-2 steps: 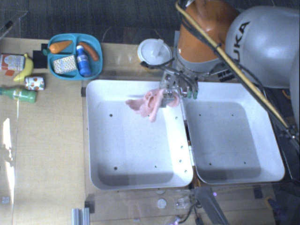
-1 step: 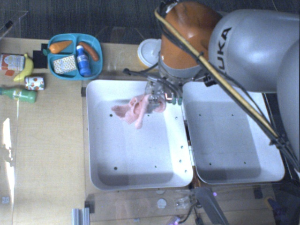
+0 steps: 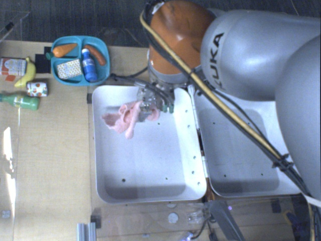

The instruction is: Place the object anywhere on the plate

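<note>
Right, you're at the grasp step: the hand is down in the left bin, right at the edge of the pink cloth lying in its upper part. You can't tell from here whether it has any hold. Next comes a lift, then a carry to the blue plate on the bench.

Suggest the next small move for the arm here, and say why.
Probably a short lift straight up. The claw sits at the right edge of the crumpled pink cloth in the left white bin, while the blue sectioned plate lies outside, beyond the bin's upper-left corner.
</note>
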You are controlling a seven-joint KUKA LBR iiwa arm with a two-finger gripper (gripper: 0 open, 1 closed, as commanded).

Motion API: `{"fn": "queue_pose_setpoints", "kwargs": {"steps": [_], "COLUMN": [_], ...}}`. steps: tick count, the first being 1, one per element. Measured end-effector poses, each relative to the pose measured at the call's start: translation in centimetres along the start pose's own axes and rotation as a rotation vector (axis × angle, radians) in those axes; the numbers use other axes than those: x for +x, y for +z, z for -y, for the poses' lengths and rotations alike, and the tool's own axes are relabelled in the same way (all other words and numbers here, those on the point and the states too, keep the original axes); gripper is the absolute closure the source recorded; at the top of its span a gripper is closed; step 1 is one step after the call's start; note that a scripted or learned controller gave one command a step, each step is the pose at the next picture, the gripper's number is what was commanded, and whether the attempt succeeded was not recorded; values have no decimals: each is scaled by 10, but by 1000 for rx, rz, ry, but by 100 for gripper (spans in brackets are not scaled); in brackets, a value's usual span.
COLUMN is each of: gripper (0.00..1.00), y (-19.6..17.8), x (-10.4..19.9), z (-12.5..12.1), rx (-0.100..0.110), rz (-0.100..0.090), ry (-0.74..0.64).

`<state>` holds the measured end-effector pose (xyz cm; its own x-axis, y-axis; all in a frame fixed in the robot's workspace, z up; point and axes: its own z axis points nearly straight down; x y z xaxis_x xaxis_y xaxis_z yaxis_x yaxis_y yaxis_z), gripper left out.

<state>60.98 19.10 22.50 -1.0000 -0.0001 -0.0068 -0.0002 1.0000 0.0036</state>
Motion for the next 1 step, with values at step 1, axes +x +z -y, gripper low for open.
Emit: {"fn": "queue_pose_setpoints", "kwargs": {"steps": [1], "gripper": [0], "y": [0], "x": [0], "z": [0], "rx": [0], "rz": [0], "ry": [0]}}
